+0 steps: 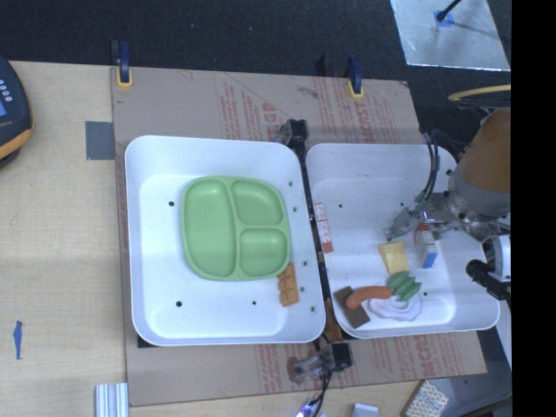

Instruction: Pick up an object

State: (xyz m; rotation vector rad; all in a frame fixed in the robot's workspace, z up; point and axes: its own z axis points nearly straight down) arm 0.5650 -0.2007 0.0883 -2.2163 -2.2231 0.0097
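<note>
The gripper [422, 231] hangs low over the right bin [365, 168], near its right side, with the arm's orange band [492, 150] above it at the frame's right. Directly beside its tip lie a pale yellow block [393, 256] and a small blue piece [428, 256]. Just nearer the front sit a green toy [402, 284], a white ring-shaped piece [393, 308], an orange carrot-like toy [367, 295] and a dark brown piece [353, 313]. Nothing can be made out between the fingers.
The left bin [148, 233] holds a green divided plate [235, 227] and a small orange-brown block [287, 285] near its front right corner. A red-and-white label [322, 227] lies along the divider between the bins. Clamps and brown cardboard surround both bins.
</note>
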